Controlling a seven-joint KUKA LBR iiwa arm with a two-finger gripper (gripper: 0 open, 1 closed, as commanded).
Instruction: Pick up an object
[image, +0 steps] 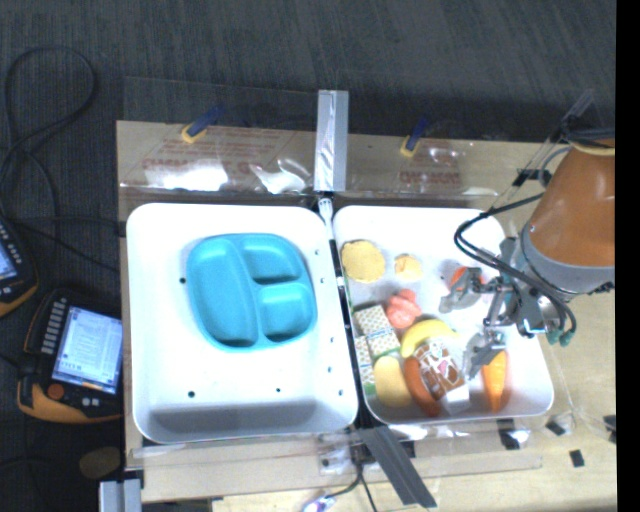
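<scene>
The right bin (520, 225) holds a pile of toy food. Toward the bin's back lie a round yellow piece (362, 260) and a smaller yellow one (407, 265). A pink-red piece (402, 307), a banana (425, 333), a checkered box (375, 332), a red-brown packet (436, 369) and an orange carrot (495, 377) crowd the front. My gripper (473, 319) hangs low in this bin, just right of the banana and above the carrot. It is open, one finger (461, 290) toward the back and the other toward the front, with nothing between them.
The left bin (160, 390) carries a blue divided tray (250, 288). A strip of tape (331, 140) marks the seam between the bins. Cables loop off my wrist (480, 235) over the right bin. A handheld pendant (75, 355) lies on the floor at the far left.
</scene>
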